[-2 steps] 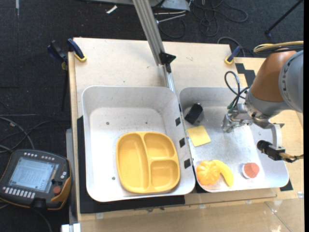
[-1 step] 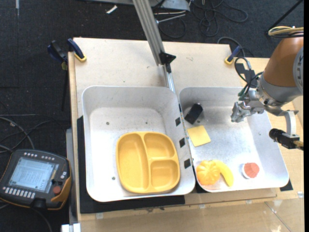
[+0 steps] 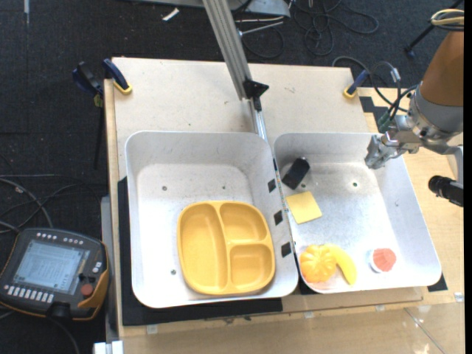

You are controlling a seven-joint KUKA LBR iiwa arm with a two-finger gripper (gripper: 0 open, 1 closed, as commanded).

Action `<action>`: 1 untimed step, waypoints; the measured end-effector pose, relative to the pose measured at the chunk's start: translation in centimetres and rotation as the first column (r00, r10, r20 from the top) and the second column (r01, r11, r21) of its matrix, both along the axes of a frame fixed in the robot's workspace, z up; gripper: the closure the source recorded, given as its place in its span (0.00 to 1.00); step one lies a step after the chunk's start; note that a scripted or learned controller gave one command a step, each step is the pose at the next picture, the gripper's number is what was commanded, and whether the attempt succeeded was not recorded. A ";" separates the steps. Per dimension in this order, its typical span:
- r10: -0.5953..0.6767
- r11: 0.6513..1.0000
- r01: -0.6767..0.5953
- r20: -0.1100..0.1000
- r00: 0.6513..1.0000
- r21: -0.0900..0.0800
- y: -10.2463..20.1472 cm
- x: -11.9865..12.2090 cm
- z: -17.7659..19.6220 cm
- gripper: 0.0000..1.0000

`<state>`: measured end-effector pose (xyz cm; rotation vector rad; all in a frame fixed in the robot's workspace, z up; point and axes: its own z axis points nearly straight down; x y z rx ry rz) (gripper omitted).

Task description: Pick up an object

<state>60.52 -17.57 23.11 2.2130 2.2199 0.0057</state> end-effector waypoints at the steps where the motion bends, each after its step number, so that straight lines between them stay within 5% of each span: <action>1: 0.001 1.000 -0.001 0.000 1.000 0.000 0.9 -0.4 5.5 1.00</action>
